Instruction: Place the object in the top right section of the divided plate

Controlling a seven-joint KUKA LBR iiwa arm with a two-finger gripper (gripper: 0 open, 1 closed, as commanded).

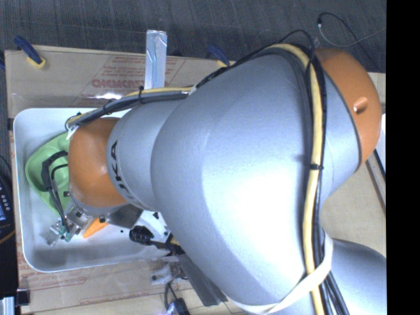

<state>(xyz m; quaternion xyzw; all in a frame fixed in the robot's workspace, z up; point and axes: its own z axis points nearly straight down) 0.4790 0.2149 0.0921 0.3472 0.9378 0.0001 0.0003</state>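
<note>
The grey arm [262, 176] loomed over most of the bench, its orange band [92, 166] lying above the left white bin [26, 176]. Whether the tool was released or clenched could not be told, as the wrist hid it. At nine o'clock from the band, a light green divided plate [39, 166] lay in the bin, largely covered. At seven o'clock from the band, a small orange object [96, 227] rested on the bin floor, with a small teal-and-white item [60, 231] just beside it, at its nine o'clock.
</note>
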